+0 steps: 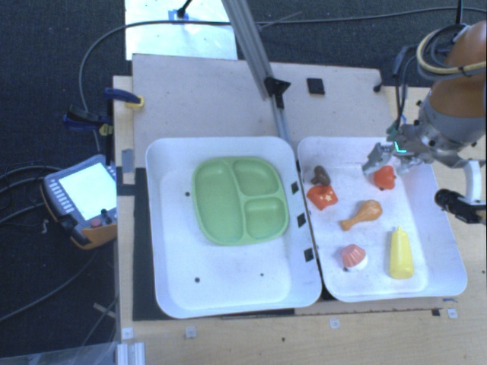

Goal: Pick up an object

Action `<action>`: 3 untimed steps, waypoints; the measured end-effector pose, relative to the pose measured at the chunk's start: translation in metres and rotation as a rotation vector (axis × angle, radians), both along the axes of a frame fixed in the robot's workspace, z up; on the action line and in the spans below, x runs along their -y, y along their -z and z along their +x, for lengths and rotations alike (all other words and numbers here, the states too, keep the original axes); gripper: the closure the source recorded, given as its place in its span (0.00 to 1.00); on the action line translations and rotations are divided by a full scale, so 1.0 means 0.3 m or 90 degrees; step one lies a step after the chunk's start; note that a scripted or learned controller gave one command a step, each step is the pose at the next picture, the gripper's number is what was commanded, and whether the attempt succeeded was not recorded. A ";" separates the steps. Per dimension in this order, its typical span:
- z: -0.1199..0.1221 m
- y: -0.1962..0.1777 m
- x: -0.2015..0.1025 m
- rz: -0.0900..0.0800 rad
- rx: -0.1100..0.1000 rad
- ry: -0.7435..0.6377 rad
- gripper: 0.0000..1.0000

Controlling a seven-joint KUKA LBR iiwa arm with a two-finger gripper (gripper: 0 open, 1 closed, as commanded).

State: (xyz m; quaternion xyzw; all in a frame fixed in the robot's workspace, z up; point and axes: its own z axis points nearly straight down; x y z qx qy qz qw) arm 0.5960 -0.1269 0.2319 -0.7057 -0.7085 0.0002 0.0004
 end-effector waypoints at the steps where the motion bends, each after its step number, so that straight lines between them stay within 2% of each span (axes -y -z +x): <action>1: 0.002 -0.004 0.000 0.000 0.001 0.000 0.00; 2: 0.025 0.192 0.013 0.000 0.000 0.002 0.00; 3: 0.004 0.353 -0.012 0.000 -0.001 0.002 0.00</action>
